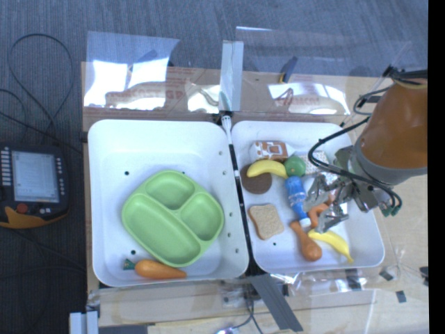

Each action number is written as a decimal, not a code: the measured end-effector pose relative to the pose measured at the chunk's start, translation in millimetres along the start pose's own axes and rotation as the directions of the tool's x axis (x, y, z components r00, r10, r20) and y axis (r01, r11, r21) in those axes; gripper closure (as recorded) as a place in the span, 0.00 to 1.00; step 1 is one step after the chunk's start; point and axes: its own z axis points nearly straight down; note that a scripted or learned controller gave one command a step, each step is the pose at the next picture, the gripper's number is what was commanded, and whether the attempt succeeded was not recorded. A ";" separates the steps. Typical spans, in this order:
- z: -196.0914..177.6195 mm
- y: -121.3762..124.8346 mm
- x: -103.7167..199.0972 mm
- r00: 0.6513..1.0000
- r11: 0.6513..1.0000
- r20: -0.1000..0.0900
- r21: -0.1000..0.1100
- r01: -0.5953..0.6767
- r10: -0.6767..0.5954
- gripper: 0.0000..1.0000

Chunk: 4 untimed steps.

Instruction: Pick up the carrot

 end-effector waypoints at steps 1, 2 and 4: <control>-27.8 75.8 -43.0 0.999 0.999 0.000 -0.003 -0.045 0.045 1.00; -246.0 4.2 -25.6 1.000 1.000 0.009 0.006 0.000 0.000 1.00; -95.1 46.4 -105.6 0.916 0.916 0.000 -0.004 0.401 -0.401 1.00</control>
